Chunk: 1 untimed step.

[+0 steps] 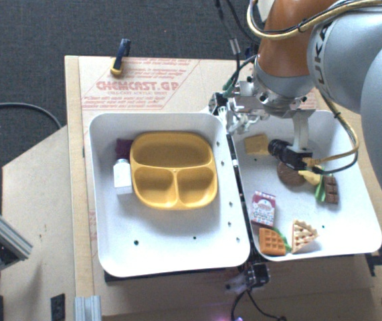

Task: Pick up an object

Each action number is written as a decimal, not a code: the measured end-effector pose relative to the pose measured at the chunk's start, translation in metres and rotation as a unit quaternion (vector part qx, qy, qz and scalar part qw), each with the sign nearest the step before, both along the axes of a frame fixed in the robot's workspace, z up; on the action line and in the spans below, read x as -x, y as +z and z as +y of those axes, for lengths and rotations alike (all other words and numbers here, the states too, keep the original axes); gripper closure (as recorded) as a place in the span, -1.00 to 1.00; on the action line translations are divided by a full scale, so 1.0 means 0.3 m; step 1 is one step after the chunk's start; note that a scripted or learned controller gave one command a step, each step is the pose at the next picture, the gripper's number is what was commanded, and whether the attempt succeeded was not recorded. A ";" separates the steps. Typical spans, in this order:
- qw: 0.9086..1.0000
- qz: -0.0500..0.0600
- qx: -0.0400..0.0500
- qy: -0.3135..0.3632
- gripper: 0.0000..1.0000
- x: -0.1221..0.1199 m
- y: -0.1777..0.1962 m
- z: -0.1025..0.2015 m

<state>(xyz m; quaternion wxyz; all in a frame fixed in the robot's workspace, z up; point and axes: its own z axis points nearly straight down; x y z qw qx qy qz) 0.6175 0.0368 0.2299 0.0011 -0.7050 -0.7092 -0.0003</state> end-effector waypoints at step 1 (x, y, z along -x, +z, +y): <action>1.000 0.002 0.000 0.000 1.00 0.017 -0.049 0.180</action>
